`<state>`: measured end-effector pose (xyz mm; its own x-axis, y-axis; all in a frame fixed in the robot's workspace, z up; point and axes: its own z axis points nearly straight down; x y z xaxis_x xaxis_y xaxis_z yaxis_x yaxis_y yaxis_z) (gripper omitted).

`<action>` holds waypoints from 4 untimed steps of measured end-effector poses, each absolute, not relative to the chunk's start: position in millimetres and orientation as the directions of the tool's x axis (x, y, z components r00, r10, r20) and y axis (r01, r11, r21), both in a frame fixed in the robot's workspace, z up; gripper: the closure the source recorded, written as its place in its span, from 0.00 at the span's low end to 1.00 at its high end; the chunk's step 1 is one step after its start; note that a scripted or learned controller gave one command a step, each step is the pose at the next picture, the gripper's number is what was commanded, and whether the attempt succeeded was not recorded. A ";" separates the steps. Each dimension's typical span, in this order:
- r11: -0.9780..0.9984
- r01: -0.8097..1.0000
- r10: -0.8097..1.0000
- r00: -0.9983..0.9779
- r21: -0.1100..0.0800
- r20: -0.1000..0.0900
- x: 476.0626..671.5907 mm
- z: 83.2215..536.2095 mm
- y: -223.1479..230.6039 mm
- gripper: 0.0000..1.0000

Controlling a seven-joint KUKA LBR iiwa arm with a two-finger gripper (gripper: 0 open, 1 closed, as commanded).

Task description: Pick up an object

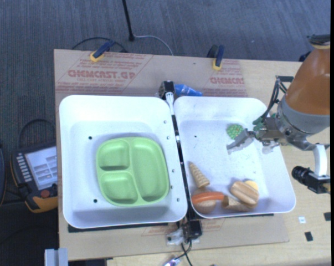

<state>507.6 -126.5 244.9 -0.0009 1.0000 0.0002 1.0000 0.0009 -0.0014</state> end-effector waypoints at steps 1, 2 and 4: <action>0.059 0.998 0.998 -0.059 -0.002 -0.001 559.0 191.2 -171.8 0.00; 0.103 0.995 0.995 -0.103 -0.003 0.000 608.2 123.7 -141.8 0.00; 0.169 0.985 0.985 -0.169 0.032 -0.018 606.7 97.8 -198.6 0.00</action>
